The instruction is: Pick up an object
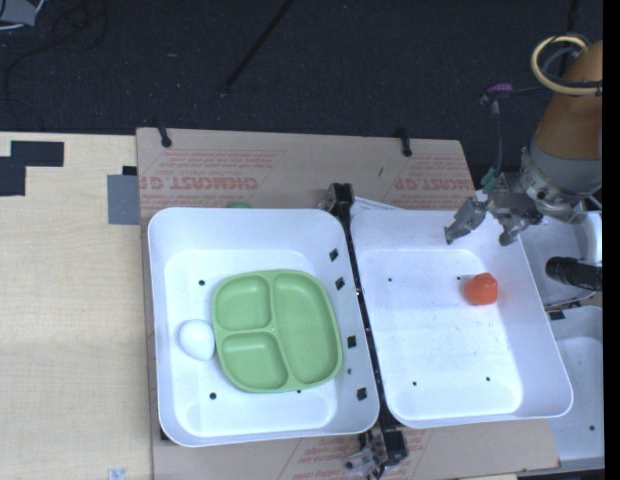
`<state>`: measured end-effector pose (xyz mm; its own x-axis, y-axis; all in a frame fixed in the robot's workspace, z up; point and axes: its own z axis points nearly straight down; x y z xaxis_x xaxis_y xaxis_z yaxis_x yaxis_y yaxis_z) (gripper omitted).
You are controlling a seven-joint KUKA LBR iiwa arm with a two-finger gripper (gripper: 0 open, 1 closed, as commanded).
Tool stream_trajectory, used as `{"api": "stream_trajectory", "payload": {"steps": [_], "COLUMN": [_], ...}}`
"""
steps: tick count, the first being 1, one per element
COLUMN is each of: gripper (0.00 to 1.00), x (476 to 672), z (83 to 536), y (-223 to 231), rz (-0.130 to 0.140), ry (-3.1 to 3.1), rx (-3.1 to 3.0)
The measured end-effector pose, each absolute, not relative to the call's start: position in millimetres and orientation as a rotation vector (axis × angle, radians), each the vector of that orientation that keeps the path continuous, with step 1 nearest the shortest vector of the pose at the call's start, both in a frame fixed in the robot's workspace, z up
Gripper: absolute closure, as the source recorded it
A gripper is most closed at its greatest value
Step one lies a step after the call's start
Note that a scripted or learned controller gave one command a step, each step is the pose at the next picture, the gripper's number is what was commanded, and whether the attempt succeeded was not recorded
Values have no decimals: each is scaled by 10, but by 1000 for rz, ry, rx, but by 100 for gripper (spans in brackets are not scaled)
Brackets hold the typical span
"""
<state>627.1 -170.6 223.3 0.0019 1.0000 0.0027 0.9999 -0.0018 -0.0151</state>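
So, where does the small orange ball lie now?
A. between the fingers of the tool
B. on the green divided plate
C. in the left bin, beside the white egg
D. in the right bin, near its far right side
D: the orange ball rests on the floor of the right bin, below the tool and apart from it.

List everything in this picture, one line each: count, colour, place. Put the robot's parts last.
bins: two, white, side by side on the bench
tray: one, green, three compartments, in the left bin
egg: one, white, in the left bin, against the tray's left edge
ball: one, orange-red, in the right bin, toward its upper right
cardboard: one sheet, brown with red print, under both bins
bench: one, pale wood, left of the bins
arm: one, orange band, at upper right
gripper: one, grey, fingers spread, above the right bin's far edge, up and apart from the ball, holding nothing
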Motion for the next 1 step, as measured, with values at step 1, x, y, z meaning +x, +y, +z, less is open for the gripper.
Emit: {"api": "stream_trajectory", "payload": {"steps": [1], "gripper": [0], "x": [6298], "z": [2320], "y": [-1706], "rz": [1], "ry": [-2221], "rx": [-2221]}}
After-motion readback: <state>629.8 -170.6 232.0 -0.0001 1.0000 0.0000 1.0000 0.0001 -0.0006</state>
